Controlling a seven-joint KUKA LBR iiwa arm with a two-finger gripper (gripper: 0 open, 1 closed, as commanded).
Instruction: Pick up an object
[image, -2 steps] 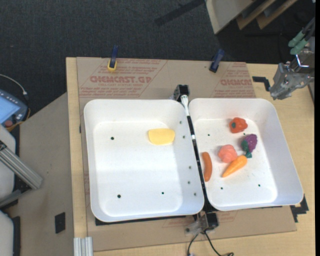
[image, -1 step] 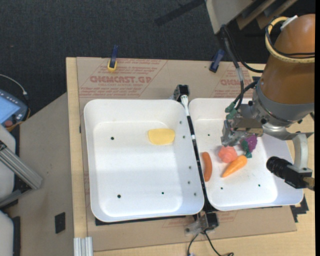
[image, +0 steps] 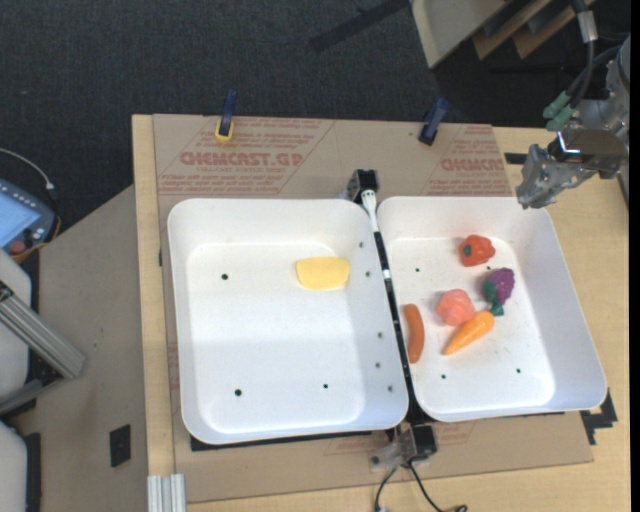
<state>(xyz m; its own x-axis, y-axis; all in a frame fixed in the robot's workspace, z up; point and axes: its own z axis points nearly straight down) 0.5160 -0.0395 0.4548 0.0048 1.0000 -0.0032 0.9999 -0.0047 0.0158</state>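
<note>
Camera view: end effector (image: 540, 185) above right bin (image: 560, 300)

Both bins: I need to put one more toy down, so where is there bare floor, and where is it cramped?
The left bin is bare all round the yellow piece. In the right bin, the near strip below the carrot is free. Crowded: the middle, where pink piece, purple piece and carrot bunch.

wide open floor in the left bin (image: 200, 300) with just the yellow piece (image: 322, 272) near its far middle, while the right bin (image: 560, 300) crowds up centre with red pepper (image: 477, 249), purple piece (image: 498, 285), pink lump (image: 454, 306), carrot (image: 469, 333) and orange stick (image: 412, 332), front corner open.
</note>
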